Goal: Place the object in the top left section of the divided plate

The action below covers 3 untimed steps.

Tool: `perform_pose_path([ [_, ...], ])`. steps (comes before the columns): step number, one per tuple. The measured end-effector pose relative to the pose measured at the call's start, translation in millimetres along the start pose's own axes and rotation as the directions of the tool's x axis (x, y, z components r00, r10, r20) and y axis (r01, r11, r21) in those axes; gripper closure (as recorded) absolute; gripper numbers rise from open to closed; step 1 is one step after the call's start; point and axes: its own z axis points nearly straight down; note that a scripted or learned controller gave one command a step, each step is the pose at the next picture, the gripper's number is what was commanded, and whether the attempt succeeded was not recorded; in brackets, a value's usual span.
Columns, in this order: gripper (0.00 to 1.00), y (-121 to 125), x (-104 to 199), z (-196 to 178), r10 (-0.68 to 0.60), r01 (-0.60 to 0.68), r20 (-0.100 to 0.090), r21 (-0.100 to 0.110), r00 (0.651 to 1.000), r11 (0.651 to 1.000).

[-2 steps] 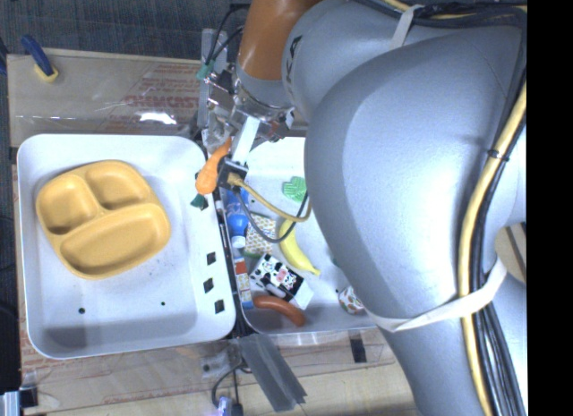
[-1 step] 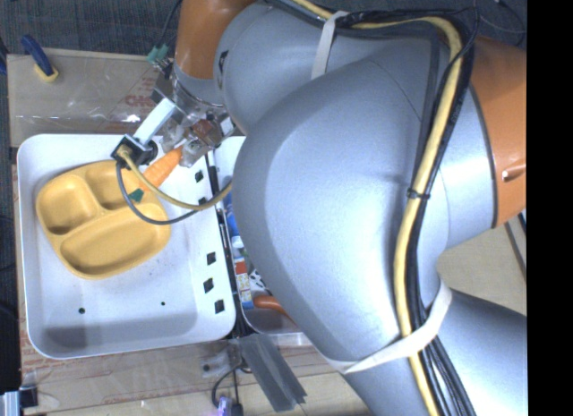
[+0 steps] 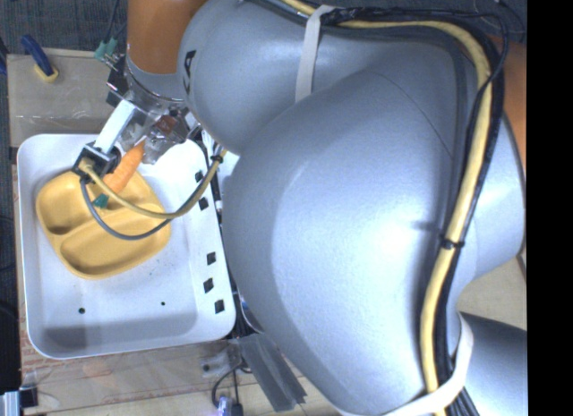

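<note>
A yellow divided plate (image 3: 94,222) lies in the left white bin (image 3: 116,316), toward its upper left. An orange carrot-shaped object (image 3: 126,167) sits between the fingers of my gripper (image 3: 121,162), right over the plate's upper right edge. The gripper is shut on the carrot. The grey arm with its orange band (image 3: 157,21) comes in from the right and hides the whole right part of the bench.
A cable (image 3: 148,211) loops from the gripper across the plate. The left bin's floor shows bare below the plate. Black tabs (image 3: 211,271) line the divider between the bins. A blue-and-yellow tool (image 3: 38,56) lies on the bench at upper left.
</note>
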Motion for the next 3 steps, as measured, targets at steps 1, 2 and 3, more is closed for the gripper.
perform_pose_path([
  [1,1.00,20,-22,83,0.218,-0.218,0.003,0.001,0.976,0.976],
  [2,1.00,28,-41,72,0.173,-0.173,0.004,0.004,0.985,0.985],
  [3,1.00,-33,1,65,0.595,-0.595,-0.001,0.001,0.804,0.804],
])
